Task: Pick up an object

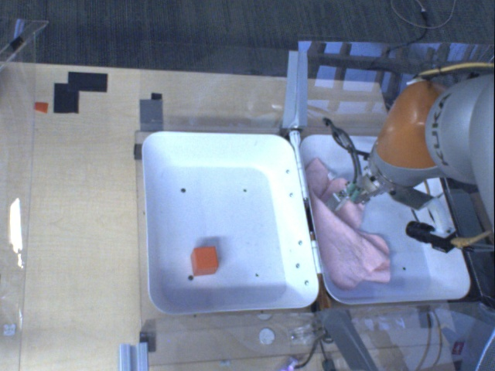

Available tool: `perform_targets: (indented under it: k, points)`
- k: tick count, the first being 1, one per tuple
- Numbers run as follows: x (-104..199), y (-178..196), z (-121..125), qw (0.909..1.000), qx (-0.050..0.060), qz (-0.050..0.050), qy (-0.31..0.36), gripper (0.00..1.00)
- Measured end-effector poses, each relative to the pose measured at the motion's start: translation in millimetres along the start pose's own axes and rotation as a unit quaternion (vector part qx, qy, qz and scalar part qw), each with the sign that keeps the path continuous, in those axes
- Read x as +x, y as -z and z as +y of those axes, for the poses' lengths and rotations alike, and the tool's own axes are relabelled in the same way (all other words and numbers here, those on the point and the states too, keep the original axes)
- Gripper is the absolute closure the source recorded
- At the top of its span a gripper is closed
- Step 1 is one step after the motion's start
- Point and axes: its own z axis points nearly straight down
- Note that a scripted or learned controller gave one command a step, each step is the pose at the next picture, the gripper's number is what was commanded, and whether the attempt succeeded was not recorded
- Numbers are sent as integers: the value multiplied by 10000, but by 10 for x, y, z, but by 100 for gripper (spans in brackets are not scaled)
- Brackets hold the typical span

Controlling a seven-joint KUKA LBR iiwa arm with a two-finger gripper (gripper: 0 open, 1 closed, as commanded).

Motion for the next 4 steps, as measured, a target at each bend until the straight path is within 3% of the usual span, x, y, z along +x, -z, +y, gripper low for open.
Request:
perform_targets:
  k: [1,2,3,4]
  points:
    - [-4,136,40,10000,-47,-25,20,100]
    - [-5,136,40,10000,-47,-26,20,0]
    - [-100,-1,206,9986,-1,0,-538,0]
    - [-68,237,-220,9984,29,11,-558,0]
